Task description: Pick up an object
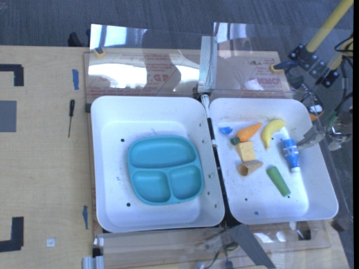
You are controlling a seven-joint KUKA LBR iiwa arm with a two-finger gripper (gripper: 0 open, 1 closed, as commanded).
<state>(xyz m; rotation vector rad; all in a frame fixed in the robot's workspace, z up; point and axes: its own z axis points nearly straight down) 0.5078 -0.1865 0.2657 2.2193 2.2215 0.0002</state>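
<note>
A light wooden bench (pixel 39 167) carries two shallow white bins side by side: the left bin (pixel 106 150) and the right bin (pixel 314 200), their inner rims touching. A screwdriver (pixel 70 116) lies on the bare wood left of the left bin, near blue tape marks (pixel 75 78).

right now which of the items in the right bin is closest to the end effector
The blue and white tube: it lies at the bin's right side just beside the end effector, while the banana, carrot and green piece sit farther off.
</note>
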